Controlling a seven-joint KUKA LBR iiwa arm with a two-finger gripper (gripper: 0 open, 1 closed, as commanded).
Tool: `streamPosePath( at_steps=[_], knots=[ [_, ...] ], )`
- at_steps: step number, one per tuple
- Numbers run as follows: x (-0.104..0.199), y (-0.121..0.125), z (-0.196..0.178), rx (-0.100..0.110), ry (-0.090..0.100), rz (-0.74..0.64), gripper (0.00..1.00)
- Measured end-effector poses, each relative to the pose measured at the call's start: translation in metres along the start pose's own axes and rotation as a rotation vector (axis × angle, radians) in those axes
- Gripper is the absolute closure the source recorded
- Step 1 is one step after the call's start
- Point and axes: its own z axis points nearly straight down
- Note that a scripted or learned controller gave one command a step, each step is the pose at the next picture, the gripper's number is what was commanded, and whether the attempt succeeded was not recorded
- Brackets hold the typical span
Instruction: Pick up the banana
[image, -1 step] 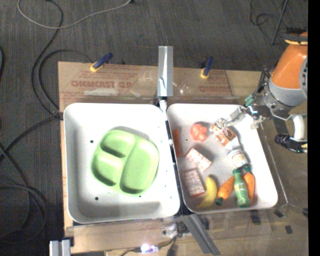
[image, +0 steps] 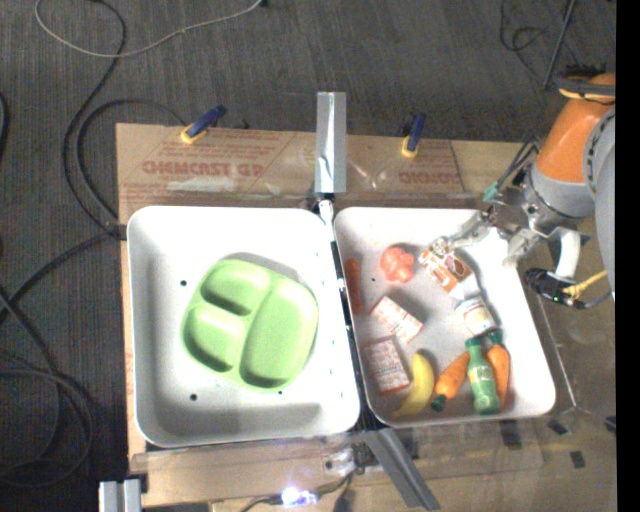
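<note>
Two white bins were set side by side on the tabletop (image: 150, 160). The left bin (image: 150, 250) was taken up by a green divided plate (image: 252, 322), with a bare white margin left all round it.

The banana (image: 418, 383) was found in the right bin (image: 540, 390), close to the near rim, curved and lying flat. It was hemmed in on both sides: a small printed packet (image: 386, 364) was pressed against its left, and a carrot (image: 452, 375) lay just beside it on the right. A green bottle (image: 482, 378) and a second carrot (image: 499, 366) were packed further right, near the corner. Free room was left only above the banana's upper tip, where a patch of bare floor was seen between another packet (image: 397, 318) and a small jar (image: 478, 315).

A red fruit (image: 397, 262) and a snack wrapper (image: 447, 266) were placed toward the far wall, and an orange stick (image: 352, 283) was laid along the left wall.

The gripper (image: 480, 232) was seen at the bin's far right corner, over the rim, well apart from the banana. Whether the jaws were wide or narrow could not be told.
</note>
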Motion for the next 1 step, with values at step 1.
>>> streamPosePath(
  at_steps=[1],
  knots=[
    [0.0309, -0.0769, 0.0540, 0.000, 0.003, -0.144, 0.00]
  ],
)
